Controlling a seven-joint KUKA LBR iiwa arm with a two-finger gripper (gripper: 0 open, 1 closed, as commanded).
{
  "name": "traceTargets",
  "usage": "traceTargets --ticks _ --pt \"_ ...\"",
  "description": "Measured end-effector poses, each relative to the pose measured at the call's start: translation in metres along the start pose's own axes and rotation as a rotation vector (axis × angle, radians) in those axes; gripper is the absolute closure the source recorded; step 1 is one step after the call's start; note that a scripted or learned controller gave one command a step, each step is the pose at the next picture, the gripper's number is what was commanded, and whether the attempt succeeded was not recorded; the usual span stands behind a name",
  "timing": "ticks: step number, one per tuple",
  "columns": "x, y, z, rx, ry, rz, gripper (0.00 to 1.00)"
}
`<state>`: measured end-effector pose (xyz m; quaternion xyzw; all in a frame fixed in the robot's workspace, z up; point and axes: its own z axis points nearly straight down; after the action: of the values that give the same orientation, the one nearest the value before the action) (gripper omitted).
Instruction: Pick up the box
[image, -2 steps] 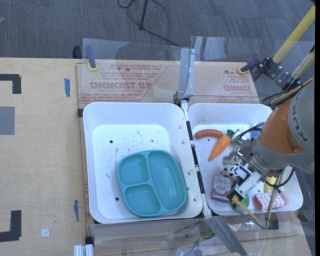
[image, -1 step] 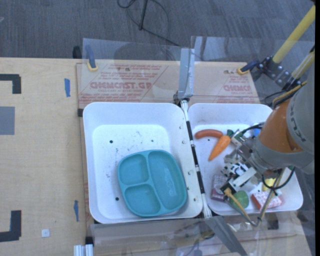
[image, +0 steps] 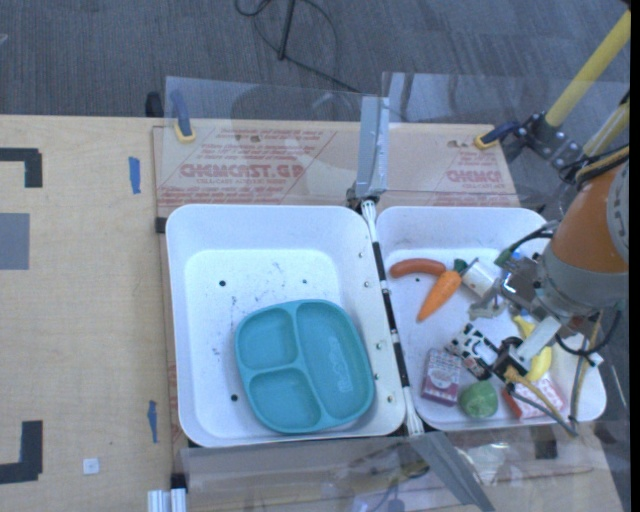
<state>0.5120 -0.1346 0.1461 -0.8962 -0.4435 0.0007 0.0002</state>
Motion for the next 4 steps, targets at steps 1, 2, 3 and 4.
traceTargets --ticks 1,2,3,4 --pt "0.010 -0.036 0.051 -0.025 0.010 0.083 0.00" --pt "-0.067 0.021 0.053 -0.017 0.017 0.080 0.00" --pt "0.026 -0.004 0.058 -0.008 0.006 0.034 0.00" --pt "0.023 -0.003 0.048 -0.009 0.000 0.034 1.00"
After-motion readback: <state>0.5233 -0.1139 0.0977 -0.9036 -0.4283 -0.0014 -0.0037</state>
